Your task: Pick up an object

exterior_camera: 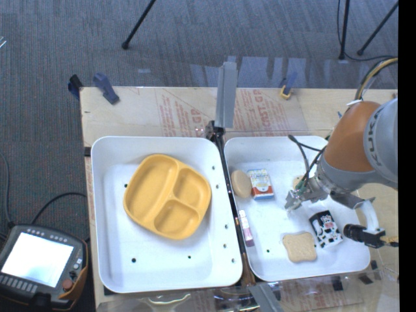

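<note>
My gripper [294,199] hangs low over the middle of the right bin [276,149], with the grey arm and its orange band [351,138] reaching in from the right. It sits between a small blue and white box [261,182] to its left and a black and white packet [325,229] to its lower right. A tan toast slice [299,246] lies below it near the bin's front. A tan oval piece [241,183] lies beside the box. A thin pink and white tube [246,227] rests along the bin's left wall. Nothing is visibly held.
The left bin [107,174] holds a yellow divided plate [168,195]. A grey post [225,99] stands behind the gap between the bins. A handheld control pendant [42,262] lies on the floor at lower left. Cables run along the arm.
</note>
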